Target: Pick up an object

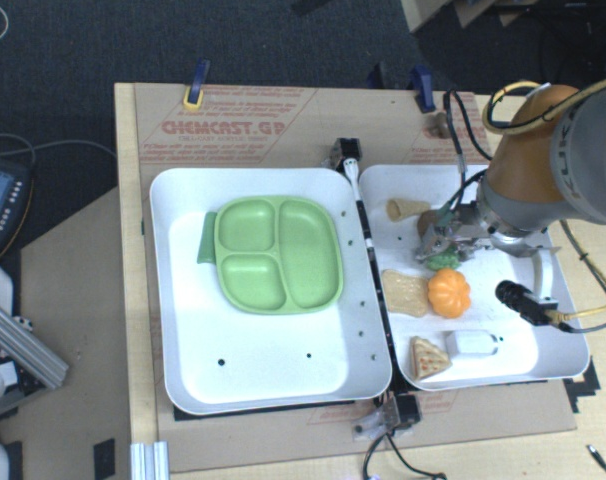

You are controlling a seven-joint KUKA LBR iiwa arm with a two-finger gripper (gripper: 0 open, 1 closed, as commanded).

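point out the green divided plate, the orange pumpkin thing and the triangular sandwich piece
green divided plate (279, 254): camera view, middle where its dividers meet
orange pumpkin (449, 293): camera view, centre of its rounded top
triangular sandwich piece (429, 357): camera view, middle of its upper face

Blue clamps (197, 81) on cardboard-topped bench (133, 268), dark carpet (133, 18), grey rail (18, 343)

My left bin (183, 298): white plastic, smooth, slight sheen. Right bin (558, 353) same stuff. Green divided plate (279, 253) in left one: matt plastic, soft look. Orange pumpkin toy (449, 293): glossy, smooth, plasticky. Beige slab (404, 293) beside it: dull, slightly grainy. Wedge (429, 357) below: rough, speckled face. Bench board (233, 123): brown cardboard-like sheet, matt, red print. My wrist band (523, 163): orange, satin shine; rest of arm (588, 158) grey, smooth, painted-metal look.
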